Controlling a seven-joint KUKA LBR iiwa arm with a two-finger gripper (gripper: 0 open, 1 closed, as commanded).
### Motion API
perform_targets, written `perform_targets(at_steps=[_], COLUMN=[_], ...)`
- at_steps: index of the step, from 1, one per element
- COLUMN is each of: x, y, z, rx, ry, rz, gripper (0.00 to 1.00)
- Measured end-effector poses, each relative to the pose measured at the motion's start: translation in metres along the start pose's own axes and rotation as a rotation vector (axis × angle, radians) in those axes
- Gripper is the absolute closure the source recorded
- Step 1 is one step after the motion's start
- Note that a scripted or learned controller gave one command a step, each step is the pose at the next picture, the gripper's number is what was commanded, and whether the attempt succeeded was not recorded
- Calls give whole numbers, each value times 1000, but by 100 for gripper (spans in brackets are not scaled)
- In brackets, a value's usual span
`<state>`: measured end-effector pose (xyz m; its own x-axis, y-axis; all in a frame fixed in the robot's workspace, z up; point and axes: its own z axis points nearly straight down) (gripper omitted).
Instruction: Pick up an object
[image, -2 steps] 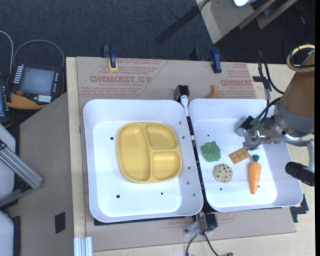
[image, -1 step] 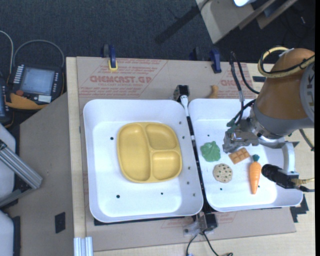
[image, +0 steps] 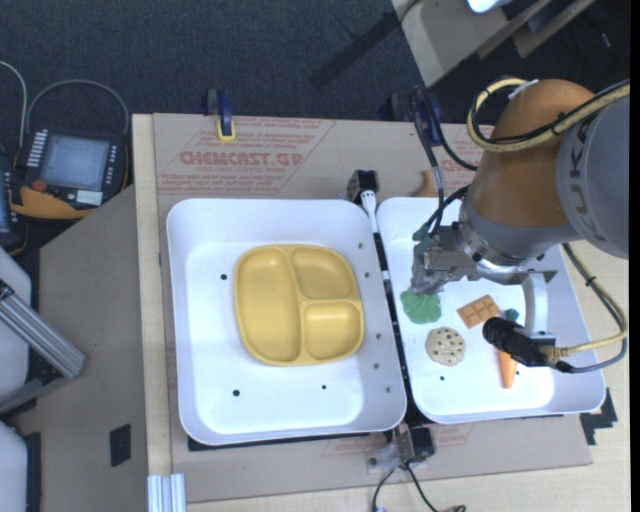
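Camera view: arm's grey-orange bulk hides the upper part of the right bin (image: 560, 400). Gripper (image: 432, 283) low over the green toy (image: 421, 306), touching or just above it; can't tell finger state. Cookie (image: 445, 346), cracker (image: 476, 310) and carrot (image: 508, 370) nearby, carrot partly under a black fitting. Left bin (image: 200, 300) holds yellow divided plate (image: 298, 303). Cardboard (image: 240, 157) reads "CHEMCAST GP".

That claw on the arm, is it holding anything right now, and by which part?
It cannot be told. The gripper sits right above the green toy in the right bin, but its tips are hidden.
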<state>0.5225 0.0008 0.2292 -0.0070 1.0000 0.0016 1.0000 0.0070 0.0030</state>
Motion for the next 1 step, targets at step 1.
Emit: perform_targets(at_steps=[1], x=[54], y=[2], z=[12], rx=[6], ry=[0], rz=[1], gripper=[100])
